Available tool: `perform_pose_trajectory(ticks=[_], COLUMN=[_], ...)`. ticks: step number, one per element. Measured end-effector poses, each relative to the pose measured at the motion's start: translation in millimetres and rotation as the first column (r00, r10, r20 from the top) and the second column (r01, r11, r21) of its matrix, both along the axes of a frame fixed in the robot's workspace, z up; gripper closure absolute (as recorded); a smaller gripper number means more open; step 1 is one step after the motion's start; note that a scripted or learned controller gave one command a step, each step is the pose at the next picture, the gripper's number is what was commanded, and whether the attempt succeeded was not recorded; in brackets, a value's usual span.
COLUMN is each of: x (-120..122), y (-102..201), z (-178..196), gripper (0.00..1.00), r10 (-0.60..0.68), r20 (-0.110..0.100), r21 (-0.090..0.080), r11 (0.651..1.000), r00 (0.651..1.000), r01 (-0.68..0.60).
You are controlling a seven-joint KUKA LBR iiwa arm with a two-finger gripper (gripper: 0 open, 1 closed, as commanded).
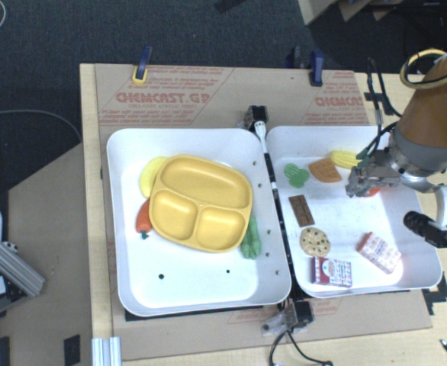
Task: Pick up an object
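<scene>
Camera view: cardboard-topped bench [208, 97], dark carpet [94, 14]

1. The grey arm [429, 139] reached in from the right, its orange band above the wrist.
2. The gripper [363, 183] hung low, pointing down and leftward.

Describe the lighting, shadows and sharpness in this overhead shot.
Camera view: soft, even light; both white bins are bright but not washed out. The yellow tray casts a faint shadow. The cookie and carton are slightly soft. The gripper is dark and blurry.
</scene>
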State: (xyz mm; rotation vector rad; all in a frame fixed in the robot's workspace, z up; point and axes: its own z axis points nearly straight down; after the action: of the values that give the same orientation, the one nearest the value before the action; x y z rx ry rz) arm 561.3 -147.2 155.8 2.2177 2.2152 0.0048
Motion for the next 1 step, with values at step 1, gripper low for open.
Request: perform_pose_trajectory(ticks=[1], x=[-2.0], y=[-4.3], z=[44.5], gripper=[1.00], r10=[0.001], r20=[0.000], r21=[0.000], r11=[1.000], r00=[1.000], r01=[-0.001])
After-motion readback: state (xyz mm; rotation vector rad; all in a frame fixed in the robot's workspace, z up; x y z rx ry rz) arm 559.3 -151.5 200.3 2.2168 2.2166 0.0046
